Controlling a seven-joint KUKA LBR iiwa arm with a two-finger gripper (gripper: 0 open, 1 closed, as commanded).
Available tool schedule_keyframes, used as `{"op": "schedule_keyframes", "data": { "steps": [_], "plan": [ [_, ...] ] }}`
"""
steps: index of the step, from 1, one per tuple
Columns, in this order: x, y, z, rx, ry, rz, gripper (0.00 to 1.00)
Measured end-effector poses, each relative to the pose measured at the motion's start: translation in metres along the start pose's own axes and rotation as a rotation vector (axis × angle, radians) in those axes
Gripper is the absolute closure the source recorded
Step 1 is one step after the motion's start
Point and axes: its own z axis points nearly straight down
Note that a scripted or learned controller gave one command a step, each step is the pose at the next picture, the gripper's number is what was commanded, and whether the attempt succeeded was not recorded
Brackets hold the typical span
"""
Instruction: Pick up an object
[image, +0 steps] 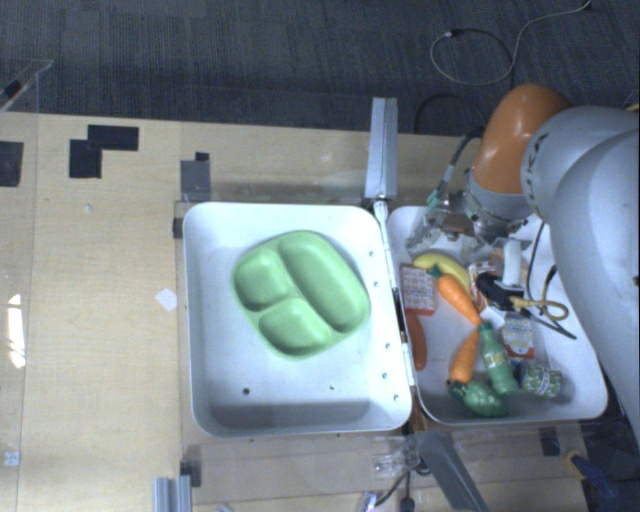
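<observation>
White plastic makes up both shallow bins on the pale wood bench. The left bin (210, 400) sits in the middle of the frame and carries a green divided plate (300, 293) with three compartments, lying flat near its centre. The right bin (590, 395) lies at the right of the frame, and the grey arm (590, 220) with its orange band (515, 125) covers the bin's upper right part, so that corner and anything under it are hidden.

The gripper (455, 225) hangs at the upper left of the right bin, just above the yellow banana (442, 264). It is a small, dark, cluttered shape with cables around it, and whether it is spread or pressed together cannot be told.

Below the gripper the objects crowd together. An orange carrot (458, 298) lies on a slant just under the banana. A red-printed packet (417, 288) sits left of it, with a brownish-red sausage (419, 340) beneath along the bin's left wall. A second carrot (464, 358) lies lower, with a green bottle (496, 358) just right of it. A dark green vegetable (482, 400) sits at the bin's lower edge; its kind is hard to make out. Scissors (525, 300) with yellow handles lie partly under the arm, and several small packets near them are too blurred to name.
</observation>
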Motion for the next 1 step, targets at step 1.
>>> {"op": "schedule_keyframes", "data": {
  "steps": [1],
  "plan": [
    [0.0021, 0.003, -0.014, -0.009, 0.002, -0.004, 1.0]
  ]
}}
